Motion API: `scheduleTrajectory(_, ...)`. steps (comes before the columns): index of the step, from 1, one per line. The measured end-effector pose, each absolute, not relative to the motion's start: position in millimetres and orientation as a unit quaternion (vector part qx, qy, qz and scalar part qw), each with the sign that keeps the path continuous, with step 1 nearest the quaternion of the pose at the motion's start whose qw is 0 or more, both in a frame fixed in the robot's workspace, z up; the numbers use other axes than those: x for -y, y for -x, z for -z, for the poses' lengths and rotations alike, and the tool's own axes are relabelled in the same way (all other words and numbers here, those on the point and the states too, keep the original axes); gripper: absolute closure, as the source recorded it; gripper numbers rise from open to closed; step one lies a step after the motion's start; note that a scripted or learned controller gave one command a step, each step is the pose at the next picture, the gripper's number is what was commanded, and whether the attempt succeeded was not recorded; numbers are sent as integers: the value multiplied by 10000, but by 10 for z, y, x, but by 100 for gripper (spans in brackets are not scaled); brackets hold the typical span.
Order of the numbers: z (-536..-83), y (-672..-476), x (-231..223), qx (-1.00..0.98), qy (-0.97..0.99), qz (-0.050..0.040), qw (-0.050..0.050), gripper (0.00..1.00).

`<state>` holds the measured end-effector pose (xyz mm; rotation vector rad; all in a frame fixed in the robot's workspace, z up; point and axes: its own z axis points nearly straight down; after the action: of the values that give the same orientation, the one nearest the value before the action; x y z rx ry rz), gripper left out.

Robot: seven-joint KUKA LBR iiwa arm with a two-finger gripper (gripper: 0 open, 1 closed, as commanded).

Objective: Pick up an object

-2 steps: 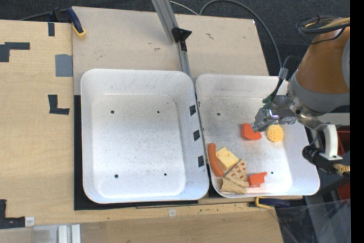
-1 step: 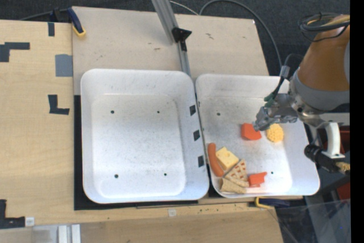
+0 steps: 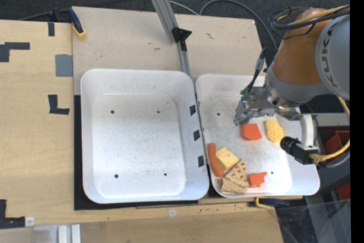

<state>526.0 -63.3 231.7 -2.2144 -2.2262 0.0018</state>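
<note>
My gripper (image 3: 245,116) hangs over the right bin (image 3: 219,94), just above and left of an orange-red block (image 3: 251,132). A yellow corn cob (image 3: 274,130) lies right beside that block. At the bin's front edge sit an orange carrot (image 3: 214,159), a yellow cheese wedge (image 3: 226,157), a pizza slice (image 3: 238,171), a tan cracker piece (image 3: 231,185) and a small red block (image 3: 257,179). Nothing shows between the dark fingers, and the wrist hides how they stand.
The left bin (image 3: 136,134) is to the left, split from the right bin by a raised divider (image 3: 196,134). A slanted metal pole (image 3: 162,0) rises behind the bins. The arm's orange and grey body (image 3: 307,60) covers the right bin's far right corner.
</note>
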Motion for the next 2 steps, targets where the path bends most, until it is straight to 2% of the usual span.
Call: scheduleTrajectory(2,-2407,-5715,-394,7096,7046,5,7,100)
